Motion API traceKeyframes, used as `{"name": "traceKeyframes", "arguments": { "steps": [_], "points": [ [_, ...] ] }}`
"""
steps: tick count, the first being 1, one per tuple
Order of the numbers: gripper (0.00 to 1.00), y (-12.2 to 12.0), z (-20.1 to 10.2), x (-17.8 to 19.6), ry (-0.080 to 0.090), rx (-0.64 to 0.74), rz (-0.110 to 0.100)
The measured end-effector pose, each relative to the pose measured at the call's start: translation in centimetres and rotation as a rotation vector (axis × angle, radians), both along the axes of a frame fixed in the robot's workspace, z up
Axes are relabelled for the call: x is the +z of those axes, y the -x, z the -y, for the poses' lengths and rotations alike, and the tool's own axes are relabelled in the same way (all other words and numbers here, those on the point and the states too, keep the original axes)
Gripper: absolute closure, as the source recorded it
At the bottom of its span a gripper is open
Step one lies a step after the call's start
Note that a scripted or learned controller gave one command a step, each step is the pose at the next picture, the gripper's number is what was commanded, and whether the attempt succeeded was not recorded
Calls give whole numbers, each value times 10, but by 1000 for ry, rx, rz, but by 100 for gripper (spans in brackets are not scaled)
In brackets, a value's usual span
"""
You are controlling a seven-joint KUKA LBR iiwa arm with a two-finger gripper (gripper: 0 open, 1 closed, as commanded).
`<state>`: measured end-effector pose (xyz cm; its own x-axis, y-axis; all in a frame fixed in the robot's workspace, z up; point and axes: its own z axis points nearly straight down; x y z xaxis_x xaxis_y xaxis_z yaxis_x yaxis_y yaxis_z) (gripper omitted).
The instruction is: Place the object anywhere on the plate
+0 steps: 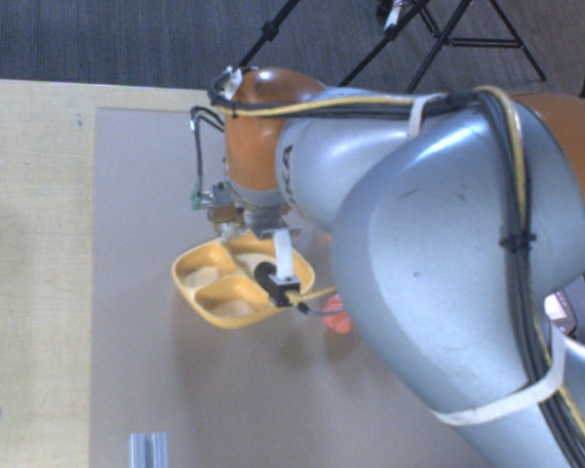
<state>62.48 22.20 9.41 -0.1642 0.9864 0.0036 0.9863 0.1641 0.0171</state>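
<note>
At the left of the frame, the grey table [127,291] is stretching toward the yellow plate [187,273] at the centre, which is showing 3 compartments, all looking empty where I can see them. My claw [261,237] is hanging over the plate's upper right part. My own wrist is blocking the view of it, so I cannot tell whether it is open or closed, and I am seeing nothing held in it. Just right of the plate, a small red object [337,318] is lying on the table, close beside the rim but off it, partly hidden under my arm [439,261].

I am judging that the pick-up is the step in hand, with the placing not yet done. The next move is calling for shifting right and lower in the frame, coming down over the red object, closing on it, then carrying it over any compartment.
</note>
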Motion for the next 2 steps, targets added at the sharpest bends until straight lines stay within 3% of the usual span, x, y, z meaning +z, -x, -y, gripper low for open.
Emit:
{"name": "traceKeyframes", "arguments": {
  "steps": [1, 2],
  "points": [
    [100, -21, 11, 36, 1, -385, -14],
    [0, -21, 10, 35, 1, -384, -15]
  ]
}}
